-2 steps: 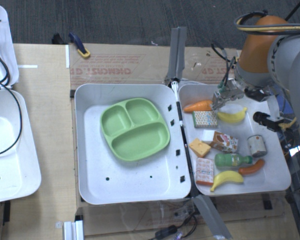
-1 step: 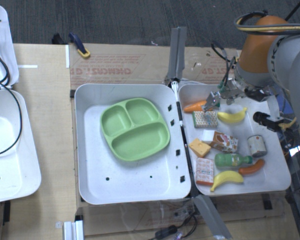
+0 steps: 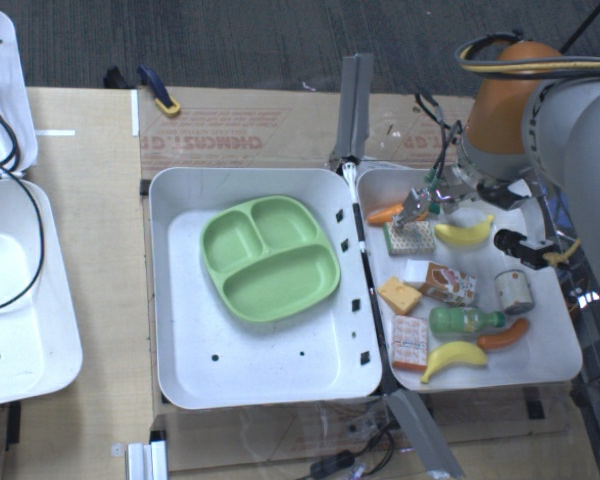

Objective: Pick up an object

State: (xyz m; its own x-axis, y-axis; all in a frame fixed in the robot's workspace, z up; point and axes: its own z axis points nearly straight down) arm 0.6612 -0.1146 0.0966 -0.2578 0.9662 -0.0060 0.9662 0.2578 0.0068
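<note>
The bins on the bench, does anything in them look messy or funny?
Nothing looks broken or spilled. The green plate lies flat but turned askew in the left bin. The right bin is a jumble: two bananas, a green bottle and a can tipped on their sides.

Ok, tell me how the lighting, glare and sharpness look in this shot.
Camera view: even, soft light, faint shadows; mild glare on the white left bin and the green plate; the small items in the right bin are fairly sharp; the gripper is small and cluttered, so its detail is hard to read.
</note>
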